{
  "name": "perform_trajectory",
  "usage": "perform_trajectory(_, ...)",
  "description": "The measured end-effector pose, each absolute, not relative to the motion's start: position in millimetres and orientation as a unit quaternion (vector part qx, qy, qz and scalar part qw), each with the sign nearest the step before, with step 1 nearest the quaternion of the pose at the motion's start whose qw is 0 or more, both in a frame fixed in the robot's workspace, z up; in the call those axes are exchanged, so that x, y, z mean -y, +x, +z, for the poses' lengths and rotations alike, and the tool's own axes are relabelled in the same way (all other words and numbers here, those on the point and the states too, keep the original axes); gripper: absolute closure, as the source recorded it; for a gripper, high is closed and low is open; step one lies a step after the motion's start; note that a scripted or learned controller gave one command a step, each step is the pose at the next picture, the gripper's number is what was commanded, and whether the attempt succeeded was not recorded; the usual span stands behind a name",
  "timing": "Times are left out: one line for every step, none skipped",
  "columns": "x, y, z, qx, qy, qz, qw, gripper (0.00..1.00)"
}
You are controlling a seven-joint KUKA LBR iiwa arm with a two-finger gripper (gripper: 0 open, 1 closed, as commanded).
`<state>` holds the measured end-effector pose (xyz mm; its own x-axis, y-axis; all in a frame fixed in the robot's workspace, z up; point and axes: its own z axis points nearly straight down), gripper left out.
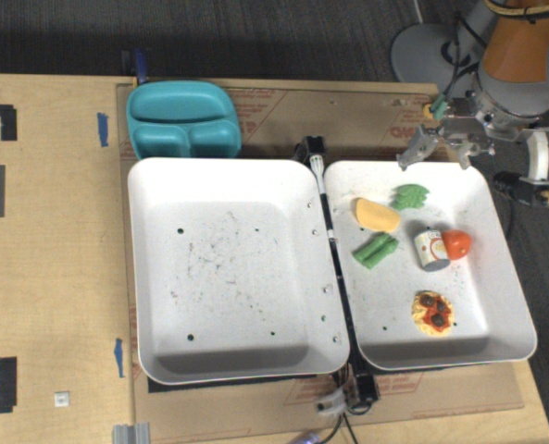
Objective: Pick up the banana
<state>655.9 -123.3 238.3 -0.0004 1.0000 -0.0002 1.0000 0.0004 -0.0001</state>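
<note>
Judging by the scene, you have the whole pick left; the banana lies untouched in the right bin, beside the green piece; the hand hovers spread and unladen over the bin's far rim.

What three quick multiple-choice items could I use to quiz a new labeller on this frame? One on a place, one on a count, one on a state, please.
1. Which bin holds the banana?
A. The left bin
B. The right bin
C. The teal tray

2. How many items lie in the right bin?
A. Three
B. Four
C. Six

3. Where is the gripper relative to the banana?
A. Above the bin's far rim, apart from it
B. Closed around it
C. Pressing it flat

Answers:
1. B: the yellow piece lies in the bin nearer the arm.
2. C: banana, green leafy piece, green pod, can, tomato, small pizza.
3. A: it hangs at the far edge, and the banana lies untouched.
</note>
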Motion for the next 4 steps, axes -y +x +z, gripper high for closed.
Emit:
perform_trajectory(39.9,603.8,184.4,-0.710,0.704,-0.0004,-0.001,0.00)
perform_trajectory(-60.6,563.4,184.6,-0.772,0.636,-0.0006,-0.001,0.00)
perform_trajectory(-95.5,512.8,122.6,-0.835,0.551,0.0061,0.012,0.00)
perform_trajectory(-102.7,510.5,119.3,-0.833,0.552,0.0056,0.021,0.00)
